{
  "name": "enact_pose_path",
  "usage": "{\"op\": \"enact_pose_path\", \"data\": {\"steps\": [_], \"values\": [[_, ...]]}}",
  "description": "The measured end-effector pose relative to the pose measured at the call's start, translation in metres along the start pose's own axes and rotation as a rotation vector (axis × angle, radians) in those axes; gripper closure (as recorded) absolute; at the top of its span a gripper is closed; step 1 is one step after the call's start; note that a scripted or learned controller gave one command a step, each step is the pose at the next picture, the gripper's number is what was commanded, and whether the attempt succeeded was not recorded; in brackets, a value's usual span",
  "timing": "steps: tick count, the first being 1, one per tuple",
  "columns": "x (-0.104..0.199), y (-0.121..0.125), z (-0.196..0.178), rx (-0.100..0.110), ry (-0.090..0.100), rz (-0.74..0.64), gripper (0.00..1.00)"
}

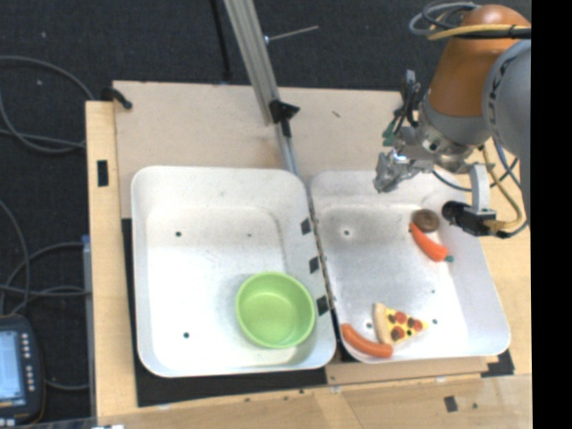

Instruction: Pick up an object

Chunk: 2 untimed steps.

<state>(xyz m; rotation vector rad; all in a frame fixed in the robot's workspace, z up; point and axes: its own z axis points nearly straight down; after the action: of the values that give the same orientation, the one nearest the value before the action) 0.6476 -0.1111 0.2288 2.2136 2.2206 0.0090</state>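
Observation:
My gripper (386,179) hangs over the far edge of the right bin (384,266), with nothing visible between its fingers. An orange carrot (430,242) lies in the right bin near its right side, with a small brown round piece (427,220) touching its far end. At the bin's near edge a pizza slice (396,323) lies beside a red-orange sausage (365,341). All of these are well apart from the gripper. A green bowl (275,308) sits upright in the near right part of the left bin (179,239).
A slanted aluminium post (259,61) rises from behind the bins near their shared edge. Black clips (315,262) sit along the divide between the bins. A black cable fitting (469,217) hangs at the arm's right, by the bin's rim.

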Motion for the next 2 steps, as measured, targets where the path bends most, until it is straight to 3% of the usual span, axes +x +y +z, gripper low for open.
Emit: {"op": "enact_pose_path", "data": {"steps": [1, 2], "values": [[0.0, 0.001, -0.004, 0.006, 0.001, -0.001, 1.0], [0.043, 0.004, -0.002, 0.008, 0.002, -0.003, 1.0]]}}
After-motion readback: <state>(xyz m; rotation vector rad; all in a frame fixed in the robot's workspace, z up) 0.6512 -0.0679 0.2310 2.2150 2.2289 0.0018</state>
